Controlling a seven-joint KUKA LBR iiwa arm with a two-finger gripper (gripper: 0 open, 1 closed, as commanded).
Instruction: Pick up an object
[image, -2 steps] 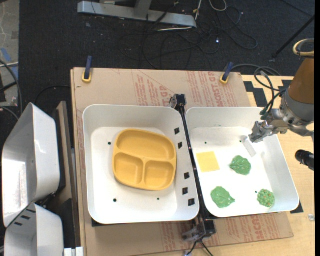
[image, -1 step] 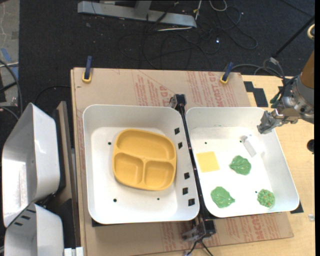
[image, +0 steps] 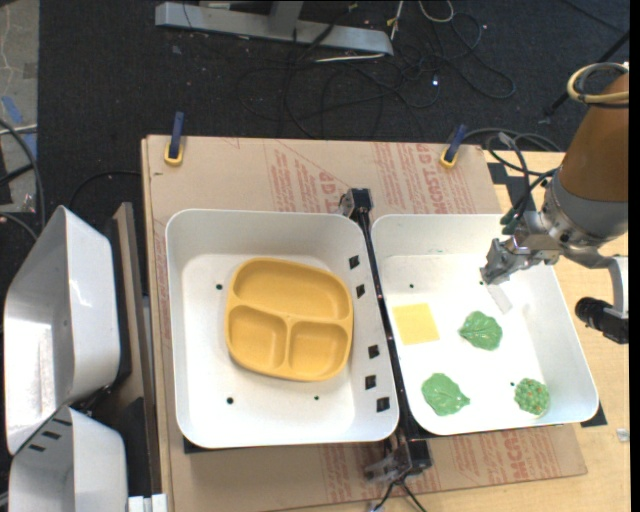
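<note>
Green lettuce leaf (image: 481, 330) lies just below the gripper (image: 498, 272); whether it's apart or together I cannot tell. Descending squarely over the leaf seems wisest.

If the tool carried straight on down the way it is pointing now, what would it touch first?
Probably the bare floor of the right bin. The tool points down and slightly left, above the bin's upper part; the nearest green leaf piece lies a little nearer the camera, likely off that line, though depth is unclear.
</note>
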